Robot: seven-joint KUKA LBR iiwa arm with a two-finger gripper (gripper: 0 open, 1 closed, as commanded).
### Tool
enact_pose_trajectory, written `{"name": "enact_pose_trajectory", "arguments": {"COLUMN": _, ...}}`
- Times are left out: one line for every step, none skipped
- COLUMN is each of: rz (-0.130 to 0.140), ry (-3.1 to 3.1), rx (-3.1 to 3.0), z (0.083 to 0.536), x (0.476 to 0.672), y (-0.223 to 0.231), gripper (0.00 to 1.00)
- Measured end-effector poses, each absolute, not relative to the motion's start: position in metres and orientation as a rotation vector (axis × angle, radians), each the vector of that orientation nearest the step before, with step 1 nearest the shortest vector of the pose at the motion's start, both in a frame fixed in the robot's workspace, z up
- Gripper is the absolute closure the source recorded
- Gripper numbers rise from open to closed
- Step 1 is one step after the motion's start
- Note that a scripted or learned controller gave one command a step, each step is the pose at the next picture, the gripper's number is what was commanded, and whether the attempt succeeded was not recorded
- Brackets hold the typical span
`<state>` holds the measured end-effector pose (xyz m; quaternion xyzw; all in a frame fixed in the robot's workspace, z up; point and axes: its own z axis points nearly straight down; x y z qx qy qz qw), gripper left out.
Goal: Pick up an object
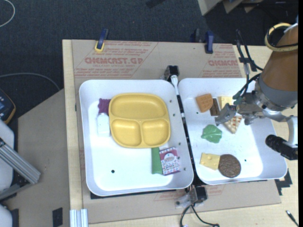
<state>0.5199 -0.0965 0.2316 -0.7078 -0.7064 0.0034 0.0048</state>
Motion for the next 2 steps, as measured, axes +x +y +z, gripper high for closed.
{"name": "enact_pose_trajectory", "arguments": {"rz": 0.000, "ry": -2.221, "rx": -2.221, "z": 0.237, "x": 0.522, "y": -0.097, "gripper": 0.00}}
{"name": "enact_pose_trajectory", "arguments": {"rz": 0.007, "ry": -2.215, "rx": -2.218, "z": 0.180, "x": 0.525, "y": -0.105, "gripper": 0.00}}
